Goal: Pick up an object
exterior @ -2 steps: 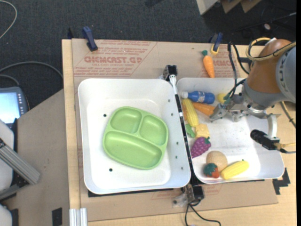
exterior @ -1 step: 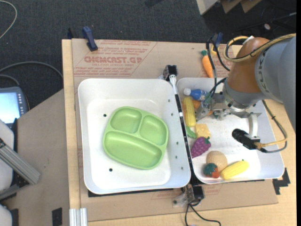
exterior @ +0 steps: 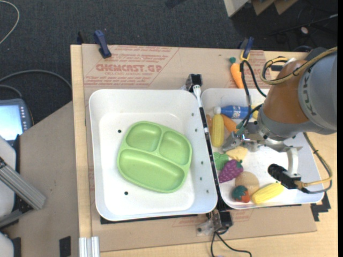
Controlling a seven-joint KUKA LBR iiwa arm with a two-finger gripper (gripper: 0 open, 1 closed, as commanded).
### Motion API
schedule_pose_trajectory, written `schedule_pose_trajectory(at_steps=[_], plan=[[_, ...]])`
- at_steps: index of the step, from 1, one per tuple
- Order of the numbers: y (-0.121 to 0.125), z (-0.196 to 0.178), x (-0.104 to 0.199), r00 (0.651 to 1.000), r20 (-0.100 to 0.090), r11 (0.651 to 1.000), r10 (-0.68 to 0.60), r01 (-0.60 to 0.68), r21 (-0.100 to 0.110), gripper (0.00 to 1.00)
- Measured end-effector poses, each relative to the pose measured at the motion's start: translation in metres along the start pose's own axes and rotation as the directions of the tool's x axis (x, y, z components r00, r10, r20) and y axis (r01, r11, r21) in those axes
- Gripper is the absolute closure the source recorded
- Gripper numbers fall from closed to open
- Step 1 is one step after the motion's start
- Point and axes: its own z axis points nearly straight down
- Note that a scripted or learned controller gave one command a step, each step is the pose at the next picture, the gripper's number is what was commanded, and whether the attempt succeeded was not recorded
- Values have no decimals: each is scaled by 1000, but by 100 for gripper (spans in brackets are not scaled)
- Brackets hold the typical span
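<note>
A: How much room is there?
B: The left bin (exterior: 102, 143) holds a green divided plate (exterior: 155, 155) with bare floor around it. The right bin (exterior: 308, 194) is crowded.
A: With what?
B: A corn cob (exterior: 217, 130) upright along the dividing wall, purple grapes (exterior: 230, 170), a blue bottle (exterior: 233, 111), another corn cob (exterior: 267, 193) lying slantwise.
A: The gripper (exterior: 236, 140)?
B: Low beside the upright cob; fingers unreadable.

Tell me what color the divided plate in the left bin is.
Light green; the divided plate shows plainly in the camera view, lying in the left bin.
</note>
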Motion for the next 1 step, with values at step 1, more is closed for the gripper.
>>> schedule_pose_trajectory(at_steps=[1], plan=[[2, -11, 0, 1000, 1, 1000, 0, 0, -6, 100]])
